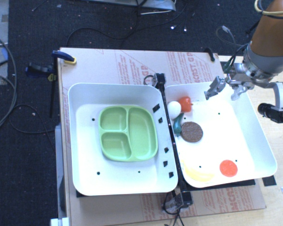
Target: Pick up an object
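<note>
Arm (269, 29) comes in from the top right, orange band up high, grey wrist below it angled down and left toward the back edge of the right bin (254, 140). Gripper (226, 89) sits over that bin's rear rim, above bare white floor. Two fingers (214, 88) are spread apart with a clear gap between them; nothing in the gap, nothing touched as far as I can see. Height above the bin is hard to judge from this angle, probably hovering and not in contact.

Right bin contents, all well apart from the gripper:
- white egg-like ball (173, 108) at the left wall, near the back
- red-orange ball (185, 102) touching or just beside the white one, on its right
- teal piece (178, 125) just in front of the white ball, against the left wall; shape is unclear
- brown round disc (192, 132) just beside the teal piece, lying flat
- yellow banana-like piece (199, 174) at the front edge
- orange-red flat disc (228, 168) at the front, right of the yellow one

Left bin (84, 140) holds a green divided plate (128, 133), three compartments, lying flat near the middle.

Both bins sit side by side on a cardboard sheet (122, 62).
</note>
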### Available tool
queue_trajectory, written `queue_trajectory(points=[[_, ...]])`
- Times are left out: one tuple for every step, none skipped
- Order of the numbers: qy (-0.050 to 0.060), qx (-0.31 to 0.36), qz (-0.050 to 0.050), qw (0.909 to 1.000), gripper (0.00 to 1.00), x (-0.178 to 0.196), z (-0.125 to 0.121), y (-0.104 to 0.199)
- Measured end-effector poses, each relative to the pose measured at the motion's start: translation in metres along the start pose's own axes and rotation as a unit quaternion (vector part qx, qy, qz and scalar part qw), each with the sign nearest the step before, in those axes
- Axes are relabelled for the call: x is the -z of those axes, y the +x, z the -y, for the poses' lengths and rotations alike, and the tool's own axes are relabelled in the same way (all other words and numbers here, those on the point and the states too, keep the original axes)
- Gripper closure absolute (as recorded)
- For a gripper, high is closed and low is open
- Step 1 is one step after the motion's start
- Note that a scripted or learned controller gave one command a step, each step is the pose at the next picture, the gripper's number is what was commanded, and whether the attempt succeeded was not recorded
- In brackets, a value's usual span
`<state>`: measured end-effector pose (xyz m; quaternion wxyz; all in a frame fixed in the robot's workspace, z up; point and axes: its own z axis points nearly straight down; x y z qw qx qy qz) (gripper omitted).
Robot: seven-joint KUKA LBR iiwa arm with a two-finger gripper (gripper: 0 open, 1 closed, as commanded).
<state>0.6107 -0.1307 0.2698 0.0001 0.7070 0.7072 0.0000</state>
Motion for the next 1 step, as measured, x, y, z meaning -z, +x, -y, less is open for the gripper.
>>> queue_trajectory(points=[[0.004, -0.029, -0.001, 0.9996, 0.0, -0.0951, 0.0074, 0.039]])
